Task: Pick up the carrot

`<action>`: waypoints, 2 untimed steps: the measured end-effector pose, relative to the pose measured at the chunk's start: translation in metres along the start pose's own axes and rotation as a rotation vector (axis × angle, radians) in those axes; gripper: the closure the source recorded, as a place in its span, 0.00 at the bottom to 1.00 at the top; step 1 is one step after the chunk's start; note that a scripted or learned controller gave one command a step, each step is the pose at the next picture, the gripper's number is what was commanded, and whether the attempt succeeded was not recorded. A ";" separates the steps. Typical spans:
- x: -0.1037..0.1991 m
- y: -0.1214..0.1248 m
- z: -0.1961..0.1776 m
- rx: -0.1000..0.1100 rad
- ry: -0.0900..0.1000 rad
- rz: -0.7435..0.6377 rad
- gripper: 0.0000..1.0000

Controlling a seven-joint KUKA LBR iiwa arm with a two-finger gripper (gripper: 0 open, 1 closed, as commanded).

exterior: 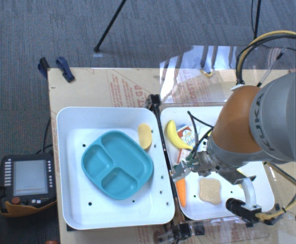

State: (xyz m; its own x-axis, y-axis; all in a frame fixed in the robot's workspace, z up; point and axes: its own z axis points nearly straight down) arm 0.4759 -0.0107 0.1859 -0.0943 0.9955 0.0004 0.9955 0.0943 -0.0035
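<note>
The carrot (181,192), short and orange, lies along the left wall of the right bin (269,187), near its front corner. My gripper (180,171) hangs just behind the carrot's upper end, close to the bin's left wall. The carrot rests on the bin floor and is not in the gripper. The grey arm with its orange band (239,126) covers much of the right bin's middle and back.
A bread slice (210,190) lies right of the carrot. A banana (174,134) and a small printed pack (186,135) sit behind the gripper. The left bin (69,187) holds a blue divided plate (117,164) and a pale yellow piece (144,135).
</note>
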 end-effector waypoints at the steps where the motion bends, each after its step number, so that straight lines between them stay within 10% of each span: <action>1: -0.084 -0.011 0.083 0.009 0.000 0.224 0.00; 2: -0.070 -0.007 0.098 -0.002 -0.001 0.568 0.00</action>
State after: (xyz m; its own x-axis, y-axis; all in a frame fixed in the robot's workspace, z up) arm 0.4754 -0.0806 0.0881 0.4556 0.8902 -0.0018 0.8902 -0.4556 -0.0014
